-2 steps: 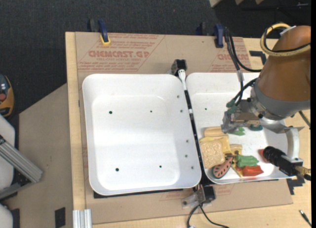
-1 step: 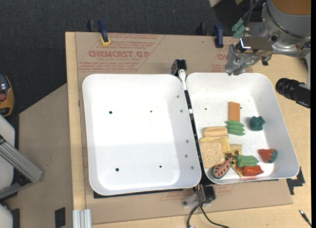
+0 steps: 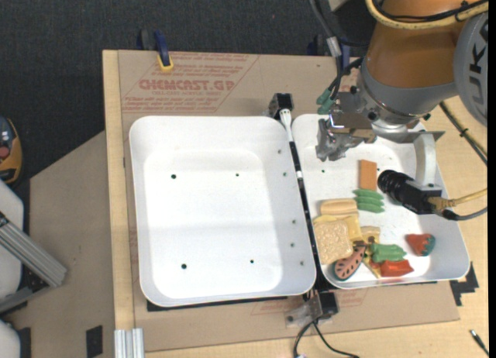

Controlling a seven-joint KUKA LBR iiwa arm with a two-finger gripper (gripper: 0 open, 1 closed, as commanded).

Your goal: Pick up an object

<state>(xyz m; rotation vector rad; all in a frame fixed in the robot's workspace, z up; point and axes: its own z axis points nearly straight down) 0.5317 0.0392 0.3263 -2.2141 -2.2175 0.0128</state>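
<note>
The pincer (image 3: 332, 147) hangs over the right bin's (image 3: 456, 265) upper left; whether it is clenched, I cannot tell. The toy food pile (image 3: 364, 240) lies below it, toward the frame's lower right.

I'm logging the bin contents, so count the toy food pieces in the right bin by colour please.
Orange: 1
Green: 2
Red: 2
Tan or yellow: 2
Pink and dark slice: 1
Total: 8; the heap may hide more.
</note>
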